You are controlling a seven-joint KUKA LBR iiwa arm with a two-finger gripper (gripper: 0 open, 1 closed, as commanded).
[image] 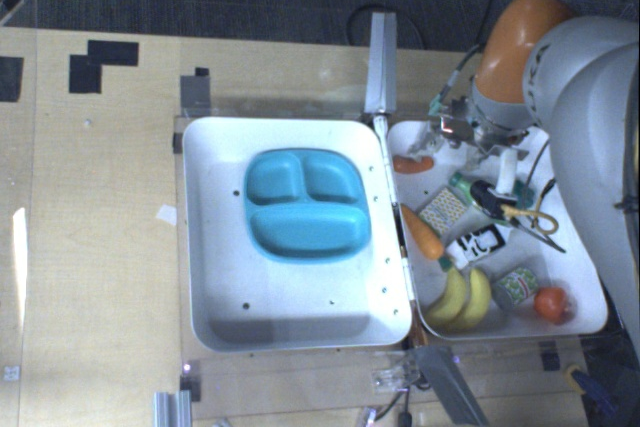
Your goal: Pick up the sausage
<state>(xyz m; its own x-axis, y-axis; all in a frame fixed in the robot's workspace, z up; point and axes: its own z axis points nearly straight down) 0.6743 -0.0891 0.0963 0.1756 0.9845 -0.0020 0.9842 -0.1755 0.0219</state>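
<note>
Pale wood makes up the surface (90,215), with dark carpet beyond its far edge and two shallow white bins set side by side on it. Across the middle of the left bin (215,305) lies a blue sectioned plate (305,205). The right bin (590,310) is crowded. The sausage (413,164), small and reddish, lies in its far left corner, close to the wall shared with the left bin. Along that same wall, further toward the near edge, an orange carrot (424,233) lies at a slant, and two yellow bananas (462,297) curve in the near left corner. Beside them sit a green patterned ball (517,285) and a red tomato (552,304) near the near right corner. A checkered packet (443,209), a black-and-white card (481,241) and scissors (528,215) with yellow handles lie around the bin's middle.

From the right the grey arm (590,85) with its orange band reaches over the far part of the right bin. Its pincer (447,126) hangs just beside the sausage, toward the far right of it; whether it is released or clenched cannot be told, and nothing is seen gripped in it.
</note>
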